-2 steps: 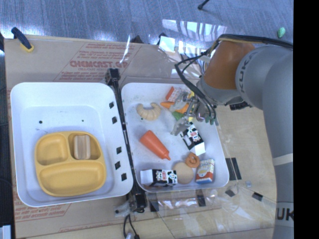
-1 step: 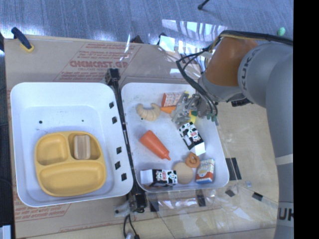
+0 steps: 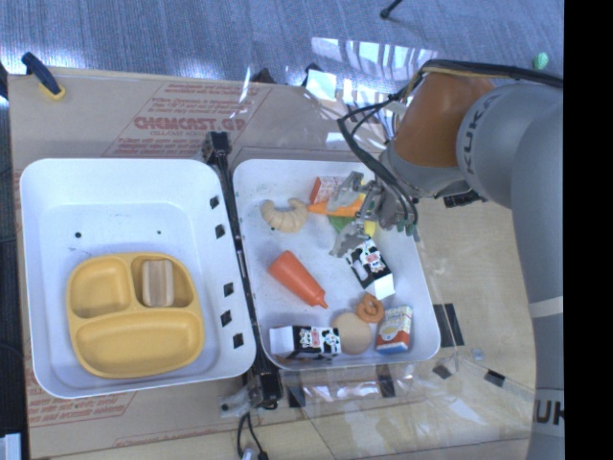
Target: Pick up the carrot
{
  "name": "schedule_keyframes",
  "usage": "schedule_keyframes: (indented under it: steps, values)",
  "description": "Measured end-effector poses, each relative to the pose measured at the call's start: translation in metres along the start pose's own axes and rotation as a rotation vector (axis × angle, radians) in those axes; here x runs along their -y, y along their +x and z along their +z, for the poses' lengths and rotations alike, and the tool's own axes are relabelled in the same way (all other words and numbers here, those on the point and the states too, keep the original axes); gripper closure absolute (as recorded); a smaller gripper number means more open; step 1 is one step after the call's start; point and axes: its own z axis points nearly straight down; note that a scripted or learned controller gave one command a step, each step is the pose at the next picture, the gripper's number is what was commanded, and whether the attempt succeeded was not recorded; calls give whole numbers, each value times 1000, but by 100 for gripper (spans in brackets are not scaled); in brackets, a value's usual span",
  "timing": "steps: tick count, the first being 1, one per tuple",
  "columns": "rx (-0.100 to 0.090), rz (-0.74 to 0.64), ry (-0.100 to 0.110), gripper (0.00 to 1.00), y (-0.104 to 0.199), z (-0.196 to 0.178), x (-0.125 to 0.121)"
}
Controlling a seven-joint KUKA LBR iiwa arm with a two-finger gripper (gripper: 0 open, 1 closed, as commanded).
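In the right bin (image 3: 414,257), an orange cone-shaped carrot (image 3: 297,278) lies flat near the middle, its tip pointing to the lower right. My gripper (image 3: 367,217) is low over the bin's far right part, above and to the right of that carrot and apart from it. Right beside the gripper lies a smaller orange piece with a green end (image 3: 340,205); whether the gripper touches it is unclear. The grey arm with its orange band (image 3: 436,123) reaches in from the upper right.
Around the carrot are a croissant (image 3: 285,216), an orange packet (image 3: 324,190), a cow-print carton (image 3: 369,262), a second carton (image 3: 305,339), a beige ball (image 3: 352,335), a doughnut (image 3: 370,308) and a small can (image 3: 395,328). The left bin (image 3: 48,190) holds a yellow divided tray (image 3: 134,338).
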Motion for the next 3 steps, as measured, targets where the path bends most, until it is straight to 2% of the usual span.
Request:
schedule_keyframes:
  steps: [1, 2, 3]
  values:
    - [-26, 384, -10, 0, -18, 10, -15]
    - [10, 376, -8, 100, -25, -4, -14]
    - [9, 504, -2, 100, 11, -59, -81]
